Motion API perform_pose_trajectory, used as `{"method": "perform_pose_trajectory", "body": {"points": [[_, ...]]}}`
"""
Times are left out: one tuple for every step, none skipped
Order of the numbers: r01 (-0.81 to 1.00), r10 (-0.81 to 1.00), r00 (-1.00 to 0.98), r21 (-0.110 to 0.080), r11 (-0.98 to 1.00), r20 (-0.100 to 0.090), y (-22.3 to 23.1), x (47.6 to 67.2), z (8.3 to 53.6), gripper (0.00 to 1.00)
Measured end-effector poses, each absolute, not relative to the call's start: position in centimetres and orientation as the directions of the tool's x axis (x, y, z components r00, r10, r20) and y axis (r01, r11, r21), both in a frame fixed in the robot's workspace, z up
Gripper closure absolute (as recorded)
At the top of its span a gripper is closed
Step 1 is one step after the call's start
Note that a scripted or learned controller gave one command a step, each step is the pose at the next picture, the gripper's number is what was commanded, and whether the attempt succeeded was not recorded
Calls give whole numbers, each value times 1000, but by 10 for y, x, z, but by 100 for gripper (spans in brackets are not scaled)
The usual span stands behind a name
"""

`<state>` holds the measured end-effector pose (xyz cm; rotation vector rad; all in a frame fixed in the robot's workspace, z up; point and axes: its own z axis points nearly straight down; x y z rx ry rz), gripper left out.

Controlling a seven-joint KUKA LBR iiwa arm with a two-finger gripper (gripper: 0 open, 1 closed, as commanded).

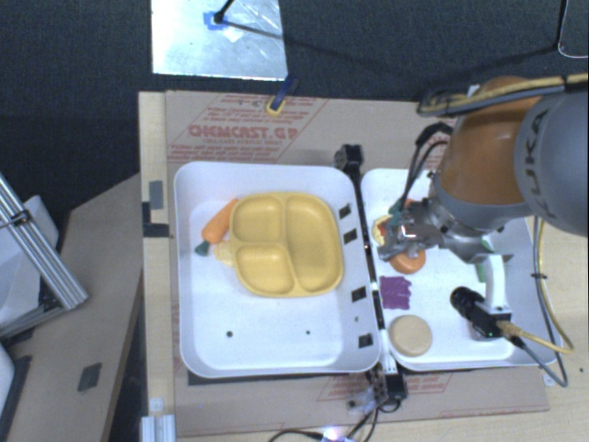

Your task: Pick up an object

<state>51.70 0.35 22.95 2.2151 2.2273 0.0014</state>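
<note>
Camera view puts my gripper (pixel 398 236) low in the right bin (pixel 515 343), over an orange toy (pixel 409 261). Jaw state: cannot tell. Next, a firm pinch and lift.

The arm (pixel 502 168) hides the end effector's (pixel 402 235) fingers — and part of the orange object (pixel 409 262).

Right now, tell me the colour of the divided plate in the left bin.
Yellow; the divided plate shows clearly in the camera view.
</note>
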Motion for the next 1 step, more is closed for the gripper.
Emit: {"method": "perform_pose_trajectory", "body": {"points": [[1000,1000,-2,1,2,0,-1,518,231,100]]}}
